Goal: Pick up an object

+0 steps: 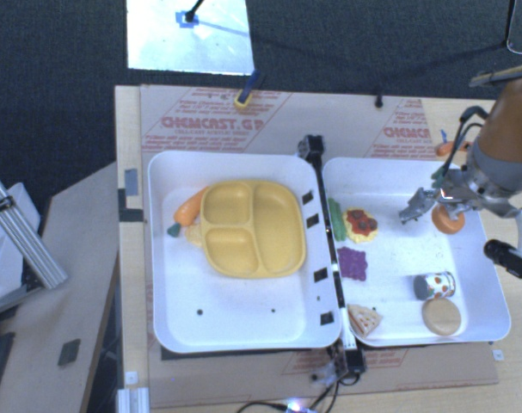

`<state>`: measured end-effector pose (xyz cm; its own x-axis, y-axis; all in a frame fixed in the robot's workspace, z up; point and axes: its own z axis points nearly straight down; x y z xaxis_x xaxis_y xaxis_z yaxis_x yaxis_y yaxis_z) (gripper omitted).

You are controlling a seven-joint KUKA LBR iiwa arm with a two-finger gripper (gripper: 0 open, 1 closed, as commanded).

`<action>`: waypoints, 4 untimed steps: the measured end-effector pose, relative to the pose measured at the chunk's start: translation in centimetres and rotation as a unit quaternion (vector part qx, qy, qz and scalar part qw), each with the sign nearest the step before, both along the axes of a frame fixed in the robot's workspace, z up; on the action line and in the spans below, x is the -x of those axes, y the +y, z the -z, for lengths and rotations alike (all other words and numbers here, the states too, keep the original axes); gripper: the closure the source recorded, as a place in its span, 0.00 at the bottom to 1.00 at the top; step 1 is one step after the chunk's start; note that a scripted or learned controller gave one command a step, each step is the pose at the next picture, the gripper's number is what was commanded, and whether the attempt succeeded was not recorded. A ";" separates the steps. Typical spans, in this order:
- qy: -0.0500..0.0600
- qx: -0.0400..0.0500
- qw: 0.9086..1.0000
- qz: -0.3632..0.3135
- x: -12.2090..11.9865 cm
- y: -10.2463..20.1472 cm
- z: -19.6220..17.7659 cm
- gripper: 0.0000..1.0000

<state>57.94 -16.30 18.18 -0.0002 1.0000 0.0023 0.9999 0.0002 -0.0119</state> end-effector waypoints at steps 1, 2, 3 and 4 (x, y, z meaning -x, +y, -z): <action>-0.006 0.001 1.000 -0.001 -0.3 0.0 -0.8 0.00; -0.005 0.001 1.000 -0.001 -0.7 0.1 5.5 0.00; -0.008 0.002 1.000 0.000 -0.8 0.1 8.5 0.00; -0.009 0.001 1.000 0.000 -0.9 0.1 7.6 1.00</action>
<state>58.81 -16.21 10.58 -0.0010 1.0000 -0.0006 1.0000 0.0010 0.0056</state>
